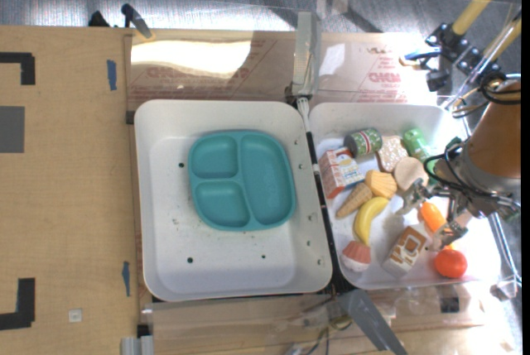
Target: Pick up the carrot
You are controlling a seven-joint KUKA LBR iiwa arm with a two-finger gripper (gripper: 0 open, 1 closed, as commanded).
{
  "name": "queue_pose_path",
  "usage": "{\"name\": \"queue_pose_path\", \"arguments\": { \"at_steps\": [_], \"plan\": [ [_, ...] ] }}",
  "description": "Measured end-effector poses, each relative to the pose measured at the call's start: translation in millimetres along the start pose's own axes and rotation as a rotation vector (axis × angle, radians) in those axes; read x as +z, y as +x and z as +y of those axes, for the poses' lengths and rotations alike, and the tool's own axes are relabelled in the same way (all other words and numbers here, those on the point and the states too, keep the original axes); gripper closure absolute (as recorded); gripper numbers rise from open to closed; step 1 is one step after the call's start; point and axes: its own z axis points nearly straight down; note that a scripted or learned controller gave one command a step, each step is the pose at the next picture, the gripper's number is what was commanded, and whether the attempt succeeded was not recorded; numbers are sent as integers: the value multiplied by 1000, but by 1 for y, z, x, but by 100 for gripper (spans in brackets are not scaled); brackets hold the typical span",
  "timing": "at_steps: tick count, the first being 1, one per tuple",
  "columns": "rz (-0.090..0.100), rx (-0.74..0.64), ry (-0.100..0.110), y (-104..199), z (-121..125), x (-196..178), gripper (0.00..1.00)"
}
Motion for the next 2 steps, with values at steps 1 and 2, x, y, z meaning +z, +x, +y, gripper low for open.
{"name": "queue_pose_path", "arguments": {
  "at_steps": [1,2],
  "plan": [
    [-12,-2,6,-6,0,-13,100],
    [-2,77,1,-26,1,-90,100]
  ]
}}
